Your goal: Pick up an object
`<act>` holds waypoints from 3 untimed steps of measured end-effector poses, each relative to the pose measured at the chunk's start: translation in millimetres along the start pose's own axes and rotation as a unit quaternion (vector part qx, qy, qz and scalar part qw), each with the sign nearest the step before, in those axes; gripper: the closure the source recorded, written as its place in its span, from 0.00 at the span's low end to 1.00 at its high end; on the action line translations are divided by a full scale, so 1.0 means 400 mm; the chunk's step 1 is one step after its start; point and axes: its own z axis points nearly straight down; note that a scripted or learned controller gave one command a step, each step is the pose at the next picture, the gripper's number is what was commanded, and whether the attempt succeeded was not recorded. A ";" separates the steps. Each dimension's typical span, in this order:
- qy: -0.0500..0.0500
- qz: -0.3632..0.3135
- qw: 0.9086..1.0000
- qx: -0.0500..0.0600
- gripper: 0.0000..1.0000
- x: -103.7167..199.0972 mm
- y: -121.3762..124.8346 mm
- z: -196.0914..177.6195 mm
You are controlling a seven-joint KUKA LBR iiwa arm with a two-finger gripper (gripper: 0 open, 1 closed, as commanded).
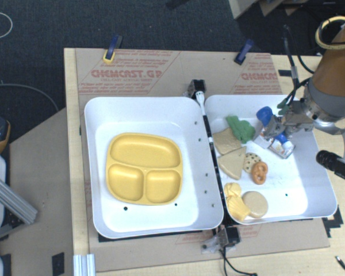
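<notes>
My gripper [278,135] hangs low over the upper middle of the right bin [310,209], reaching in from the right. A small blue and white thing [284,148] lies right beneath it; I cannot tell whether they touch. A blue piece [264,115] sits just to its upper left, and a green toy [241,128] lies further left. Two tan wedges [228,141] [232,164], a spotted cookie [250,161] and a brown pretzel [259,172] lie toward the bin's left side. A yellow piece [233,199] and a round tan disc [255,203] rest at the front left corner.
The left bin [98,125] holds a yellow three-compartment plate [144,167]. A black clip [196,88] sits between the bins at the back, and another [227,234] at the front. The arm's grey and orange body [333,79] rises at the right edge.
</notes>
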 end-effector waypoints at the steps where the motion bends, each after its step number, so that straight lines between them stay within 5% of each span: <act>1: 0.000 0.000 1.000 0.000 1.00 0.135 0.043 -0.008; 3: 0.001 0.000 1.000 0.000 1.00 0.379 0.169 0.019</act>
